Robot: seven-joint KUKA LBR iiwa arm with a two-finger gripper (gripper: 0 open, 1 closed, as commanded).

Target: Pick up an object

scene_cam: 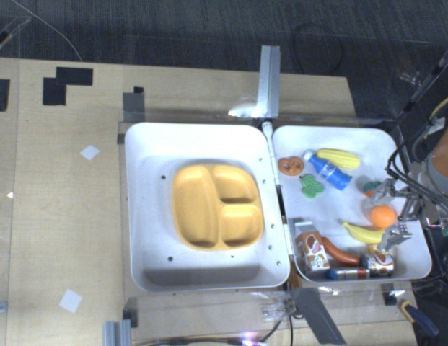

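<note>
Reaching in from the right side of the frame, the gripper hangs low over the right bin, close to its right wall. Its metal fingers are spread apart, and the orange ball sits in the gap between them. I cannot be sure the fingers touch the ball, and they do not look squeezed shut on it, so nothing is held yet.

The ball looks like the thing to pick. It lies at the lower right of the frame, just above the yellow banana. Below the banana, along the bottom wall of the bin, lie a red sausage and a small can. Higher up in the same bin are a blue bottle, a yellow corn cob, a brown cookie and a green leafy toy.

The left bin holds a yellow tray with three sections.

My guess is that the arm is at the grabbing step: it is down at the ball and ready to close. Next the fingers need to pinch in on both sides of the ball, right at its middle, and then lift straight up. A round ball can slip or roll out, so the squeeze should be even. The banana is very near, and a finger could bump it or catch it too.
</note>
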